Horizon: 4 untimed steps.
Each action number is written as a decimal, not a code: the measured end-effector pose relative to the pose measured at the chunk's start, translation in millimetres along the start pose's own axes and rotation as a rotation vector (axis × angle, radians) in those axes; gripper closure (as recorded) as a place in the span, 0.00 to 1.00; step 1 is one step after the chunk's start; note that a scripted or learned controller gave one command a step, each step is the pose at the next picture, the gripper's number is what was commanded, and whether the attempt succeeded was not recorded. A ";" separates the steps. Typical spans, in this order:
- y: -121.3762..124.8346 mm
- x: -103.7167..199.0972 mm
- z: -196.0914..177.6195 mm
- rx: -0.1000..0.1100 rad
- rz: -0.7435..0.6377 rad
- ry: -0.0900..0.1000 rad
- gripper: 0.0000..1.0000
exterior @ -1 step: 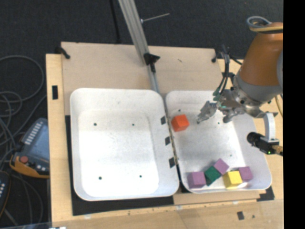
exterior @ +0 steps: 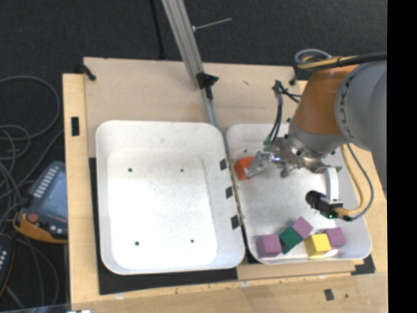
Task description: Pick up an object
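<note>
An orange block lies at the left wall of the right bin, near its far end. My gripper is low in that bin, right beside the orange block on its right, and seems to touch it. The grey wrist and the orange band of the arm rise behind it to the right. At the bin's near end lie a purple block, a green block, a second purple block, a yellow block and a third purple block.
The left bin sits beside the right one, and the two share a raised rim. A slanted metal post stands behind the bins. Black cables hang from the wrist over the right bin.
</note>
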<state>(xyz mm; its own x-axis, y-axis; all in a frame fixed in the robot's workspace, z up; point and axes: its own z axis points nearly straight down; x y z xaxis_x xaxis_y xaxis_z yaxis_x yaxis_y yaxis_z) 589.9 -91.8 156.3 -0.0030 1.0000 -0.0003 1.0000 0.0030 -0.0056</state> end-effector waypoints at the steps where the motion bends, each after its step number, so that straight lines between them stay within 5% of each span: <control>1: 60.5 -23.1 29.5 -0.006 0.004 -0.001 0.00; 2: 25.4 -7.7 59.8 -0.005 0.004 0.000 0.00; 3: 27.0 -10.0 48.2 -0.009 0.010 0.000 1.00; 4: 15.8 102.3 -44.9 -0.013 -0.005 0.003 1.00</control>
